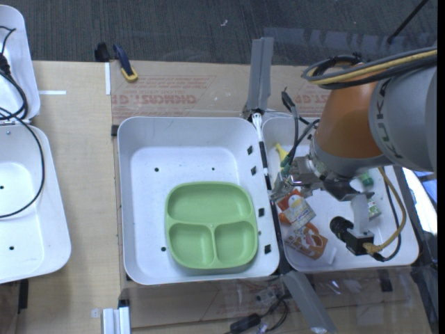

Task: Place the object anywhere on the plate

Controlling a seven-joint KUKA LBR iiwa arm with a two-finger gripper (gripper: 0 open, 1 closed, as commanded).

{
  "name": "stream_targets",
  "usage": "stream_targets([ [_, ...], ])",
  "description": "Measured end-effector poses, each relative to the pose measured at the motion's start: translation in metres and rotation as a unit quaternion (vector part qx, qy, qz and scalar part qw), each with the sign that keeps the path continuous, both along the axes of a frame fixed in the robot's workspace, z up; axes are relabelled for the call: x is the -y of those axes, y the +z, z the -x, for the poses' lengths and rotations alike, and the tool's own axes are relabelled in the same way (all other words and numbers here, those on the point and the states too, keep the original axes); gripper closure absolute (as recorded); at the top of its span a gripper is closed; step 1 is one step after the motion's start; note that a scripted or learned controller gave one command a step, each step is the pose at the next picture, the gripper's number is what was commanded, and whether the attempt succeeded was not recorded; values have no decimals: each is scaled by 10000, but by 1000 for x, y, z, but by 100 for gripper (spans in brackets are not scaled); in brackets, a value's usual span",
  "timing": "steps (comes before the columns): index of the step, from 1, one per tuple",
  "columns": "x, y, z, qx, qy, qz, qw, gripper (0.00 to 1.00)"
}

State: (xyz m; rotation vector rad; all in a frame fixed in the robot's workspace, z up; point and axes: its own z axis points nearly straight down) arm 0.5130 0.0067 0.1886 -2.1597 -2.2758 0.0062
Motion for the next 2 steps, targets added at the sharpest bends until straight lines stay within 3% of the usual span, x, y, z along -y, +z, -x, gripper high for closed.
stream_targets([
  [1,-54,13,7,3,26,6,10000,100],
  [2,-54,13,7,3,25,6,10000,0],
])
